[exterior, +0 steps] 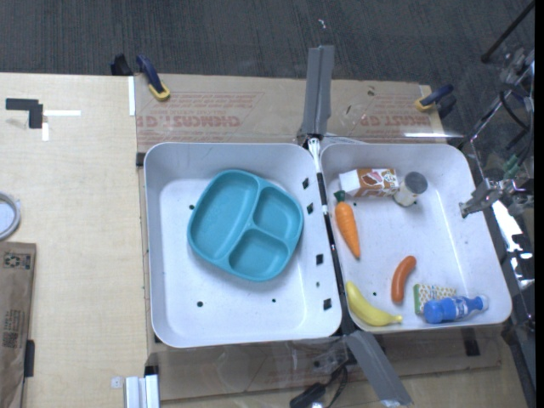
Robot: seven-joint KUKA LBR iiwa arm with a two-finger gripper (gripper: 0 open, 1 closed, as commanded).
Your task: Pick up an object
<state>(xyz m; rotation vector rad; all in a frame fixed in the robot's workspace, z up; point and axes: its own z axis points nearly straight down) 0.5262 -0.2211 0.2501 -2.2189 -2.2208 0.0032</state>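
**Toys in the Right Bin, Arm at Its Outer Edge**

The right bin held the pickable things. A toy carrot, orange with a green top, lay lengthwise near the bin's left wall. Just above it sat a small carton, white and brown, with a grey-capped little bottle touching its right end. An orange-red sausage lay tilted near the bin's middle. A yellow banana curved along the bin's lower left corner, and a blue bottle lay on its side in the lower right corner, against a green-printed packet. The left bin carried a teal divided plate.

The arm's metal parts stood over the right bin's outer wall, well apart from every toy; its pincer's state could not be told.
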